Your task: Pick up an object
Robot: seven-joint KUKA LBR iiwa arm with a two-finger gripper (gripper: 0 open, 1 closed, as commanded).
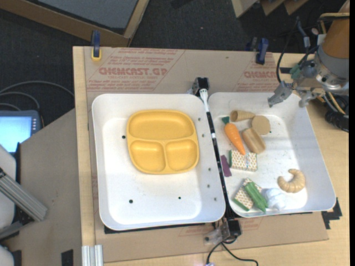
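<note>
The right bin [310,148] holds several toy foods: an orange carrot [234,137], a tan cone [241,116], a round tan piece [260,125] on a brown cylinder [253,141], a checkered cracker [244,160], a croissant [292,180] and a green-and-white piece [249,195]. My gripper [288,100] hangs over the bin's far right corner, above and to the right of the cone. It is open, with nothing between its fingers [276,97].
A yellow divided plate [162,140] lies in the left bin [111,165]. A small purple piece [224,163] lies by the divider, and a white-blue object [274,198] sits near the right bin's front. Cables hang at the far right.
</note>
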